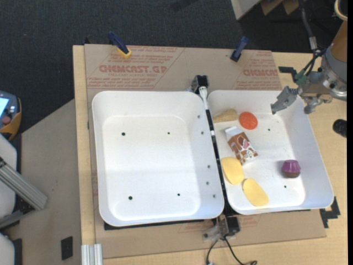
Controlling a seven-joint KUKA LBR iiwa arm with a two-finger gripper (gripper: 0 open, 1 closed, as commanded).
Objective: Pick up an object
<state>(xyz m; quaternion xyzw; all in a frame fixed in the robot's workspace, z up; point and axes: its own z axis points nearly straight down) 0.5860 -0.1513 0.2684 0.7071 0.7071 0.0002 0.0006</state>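
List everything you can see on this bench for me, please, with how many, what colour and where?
bins: two, white, side by side on the board
clamps: two, blue, board's far edge
round object: one, orange, right bin, far part
tan piece: one, right bin, beside the orange one
packet: one, brown and white, right bin, middle
yellow pieces: two, right bin, near part
purple object: one, right bin, right side
gripper: one, grey, over right bin's far right corner

arm (337,65): grey metal wrist, pale upper casing | claw (297,102): grey fingers | black cable
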